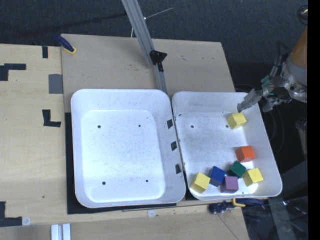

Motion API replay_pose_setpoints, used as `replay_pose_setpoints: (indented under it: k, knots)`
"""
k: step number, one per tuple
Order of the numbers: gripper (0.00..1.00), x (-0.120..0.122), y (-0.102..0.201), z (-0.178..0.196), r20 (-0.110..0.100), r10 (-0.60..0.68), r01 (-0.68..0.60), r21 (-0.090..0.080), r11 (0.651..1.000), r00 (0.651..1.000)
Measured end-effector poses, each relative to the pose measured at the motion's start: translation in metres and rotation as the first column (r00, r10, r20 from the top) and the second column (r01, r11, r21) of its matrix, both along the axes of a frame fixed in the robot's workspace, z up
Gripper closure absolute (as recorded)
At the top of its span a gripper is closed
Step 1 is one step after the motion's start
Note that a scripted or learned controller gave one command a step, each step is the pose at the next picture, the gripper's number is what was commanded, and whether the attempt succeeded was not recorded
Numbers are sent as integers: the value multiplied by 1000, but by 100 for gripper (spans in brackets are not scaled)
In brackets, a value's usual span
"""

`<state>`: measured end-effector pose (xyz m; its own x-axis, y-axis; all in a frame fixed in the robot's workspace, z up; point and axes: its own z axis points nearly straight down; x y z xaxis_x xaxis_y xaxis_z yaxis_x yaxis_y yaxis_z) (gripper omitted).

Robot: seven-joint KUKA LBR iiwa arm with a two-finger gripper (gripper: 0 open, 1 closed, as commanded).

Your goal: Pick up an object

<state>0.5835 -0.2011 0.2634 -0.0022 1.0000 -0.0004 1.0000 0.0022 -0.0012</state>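
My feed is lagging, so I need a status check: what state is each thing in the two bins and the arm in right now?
Left bin: upright, flat on the bench.
Right bin: holds seven blocks.
Lone yellow block: resting near the far right corner, not lifted.
Orange block: lying apart by the right wall.
Blue block, green block, purple block, two more yellow blocks: clustered at the near edge.
Gripper: just above the lone yellow block, holding nothing visible.

Matt pale wood bench [30, 149] (plywood-like); smooth white plastic bins [122, 96], finely speckled; dull metal pole [137, 19].
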Motion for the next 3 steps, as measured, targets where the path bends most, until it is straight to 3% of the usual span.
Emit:
replay_pose_setpoints:
  k: [1, 3]
  knots:
    - [0, 0, 0, 0, 0, 0, 0, 0, 1000, 1000]
    - [0, 2, -7, -105, -5, -1, 1, 0, 1000, 1000]
